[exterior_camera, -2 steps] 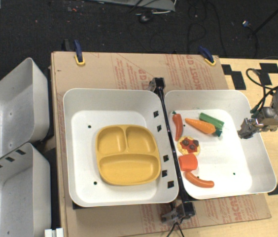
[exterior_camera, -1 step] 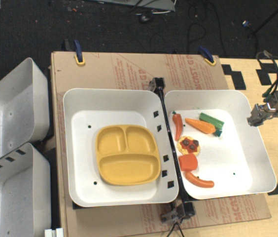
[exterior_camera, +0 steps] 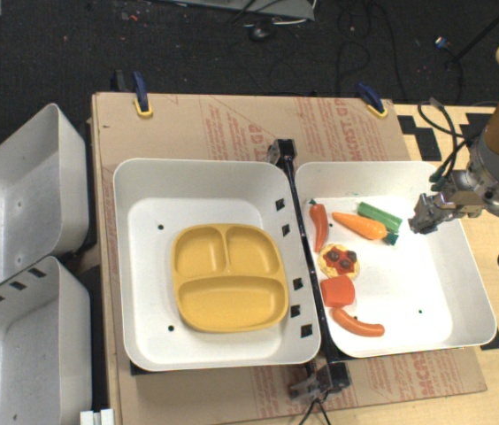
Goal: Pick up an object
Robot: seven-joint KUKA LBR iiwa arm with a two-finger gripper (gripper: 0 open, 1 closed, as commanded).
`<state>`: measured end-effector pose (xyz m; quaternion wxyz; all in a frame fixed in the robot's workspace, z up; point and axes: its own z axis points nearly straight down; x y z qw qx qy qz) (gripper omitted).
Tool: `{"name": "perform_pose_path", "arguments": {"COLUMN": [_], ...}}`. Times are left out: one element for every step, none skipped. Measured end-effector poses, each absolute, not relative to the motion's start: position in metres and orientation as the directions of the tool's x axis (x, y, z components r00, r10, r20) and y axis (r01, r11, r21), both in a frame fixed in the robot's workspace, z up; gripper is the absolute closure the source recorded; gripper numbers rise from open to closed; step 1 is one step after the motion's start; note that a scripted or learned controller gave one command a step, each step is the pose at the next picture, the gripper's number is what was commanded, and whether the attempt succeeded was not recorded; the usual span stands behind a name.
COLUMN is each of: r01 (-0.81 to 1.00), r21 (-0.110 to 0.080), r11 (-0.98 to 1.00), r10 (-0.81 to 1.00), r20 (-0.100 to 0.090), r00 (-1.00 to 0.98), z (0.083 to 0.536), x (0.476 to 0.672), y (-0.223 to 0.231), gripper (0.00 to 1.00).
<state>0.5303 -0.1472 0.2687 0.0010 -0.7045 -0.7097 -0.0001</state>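
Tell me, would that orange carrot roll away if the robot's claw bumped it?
Probably a bit. The carrot looks rounded and tapered, so a nudge would likely swing it in a curve rather than send it straight. Its smooth, toy-like surface may slip in a pinch. The green piece close beside it might block it.

Printed matter appears on one item alone: the brown cardboard sheet (exterior_camera: 232,127) lying under the two white bins (exterior_camera: 134,264). Red lettering runs across the sheet's strip beyond the bins' far rims, in two patches, one behind each bin; the characters appear upside down or mirrored from this angle and cannot be read with confidence. A further fragment of red print stands on the sheet's near edge, right of the clamp at the bins' junction; likewise unreadable. No other label, brand, number or sign is legible.
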Motion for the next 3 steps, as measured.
{"name": "perform_pose_path", "arguments": {"r01": [1.0, 1.0, 1.0], "r21": [-0.001, -0.002, 0.001], "r11": [0.007, 0.008, 0.009], "r10": [1.0, 1.0, 1.0], "r20": [0.001, 0.002, 0.002], "r00": [-0.007, -0.008, -0.009], "z": [0.271, 0.254, 0.259], "x": [0.523, 0.519, 0.519], "y": [-0.09, -0.036, 0.019], "gripper": [1.0, 1.0, 1.0]}}
